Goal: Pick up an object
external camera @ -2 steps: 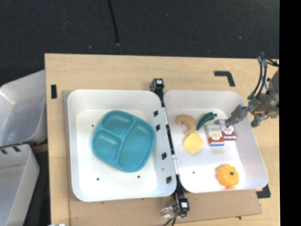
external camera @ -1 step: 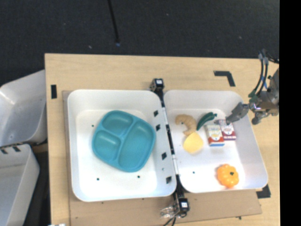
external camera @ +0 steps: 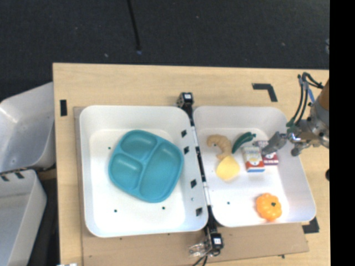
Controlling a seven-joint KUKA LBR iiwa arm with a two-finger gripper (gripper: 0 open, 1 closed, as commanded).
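The right bin [external camera: 294,190] holds a tan curved pastry [external camera: 219,143], a green chili [external camera: 243,141], a yellow lemon [external camera: 227,168], a small red, white and blue carton [external camera: 255,160] and an orange pumpkin-shaped toy [external camera: 268,206]. My gripper [external camera: 284,144] reaches in from the right and hovers over that bin's upper right part, just right of the carton. Its fingers stand open, one grey finger [external camera: 273,143] close above the carton's red corner. Nothing sits between them.
The left bin [external camera: 94,204] holds a teal divided plate [external camera: 146,165]. A ridge with black clips [external camera: 195,165] separates the two bins. A white container [external camera: 25,132] stands off the bench at the left. Cables [external camera: 304,93] hang by the arm's wrist.
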